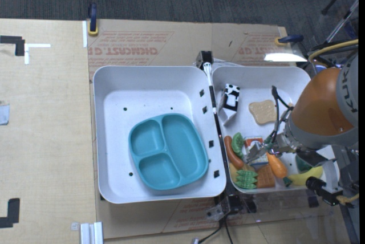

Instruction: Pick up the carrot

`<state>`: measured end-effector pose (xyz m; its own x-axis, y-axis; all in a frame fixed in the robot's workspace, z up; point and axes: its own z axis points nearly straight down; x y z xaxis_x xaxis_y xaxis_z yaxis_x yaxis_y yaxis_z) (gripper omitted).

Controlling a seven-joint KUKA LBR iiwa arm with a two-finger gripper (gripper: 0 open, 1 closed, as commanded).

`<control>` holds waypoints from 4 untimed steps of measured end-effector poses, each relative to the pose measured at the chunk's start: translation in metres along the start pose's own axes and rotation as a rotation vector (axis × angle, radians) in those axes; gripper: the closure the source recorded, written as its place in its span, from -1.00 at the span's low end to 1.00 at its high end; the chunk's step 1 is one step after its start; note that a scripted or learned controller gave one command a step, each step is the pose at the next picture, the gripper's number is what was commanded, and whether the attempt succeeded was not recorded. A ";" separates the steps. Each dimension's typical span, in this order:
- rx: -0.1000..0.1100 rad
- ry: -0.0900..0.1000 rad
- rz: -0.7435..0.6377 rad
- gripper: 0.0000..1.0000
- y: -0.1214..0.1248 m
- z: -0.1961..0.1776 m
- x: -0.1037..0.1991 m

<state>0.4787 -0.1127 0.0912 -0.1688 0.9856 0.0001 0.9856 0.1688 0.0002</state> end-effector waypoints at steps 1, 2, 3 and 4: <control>-0.005 -0.002 0.007 1.00 0.002 -0.011 -0.003; 0.001 -0.002 0.525 1.00 0.009 -0.100 0.052; 0.001 -0.002 0.523 -1.00 0.009 -0.100 0.052; -0.007 0.002 0.109 -1.00 0.002 -0.005 -0.005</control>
<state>0.4811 -0.1175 0.0964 -0.0602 0.9982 0.0021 0.9982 0.0602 0.0067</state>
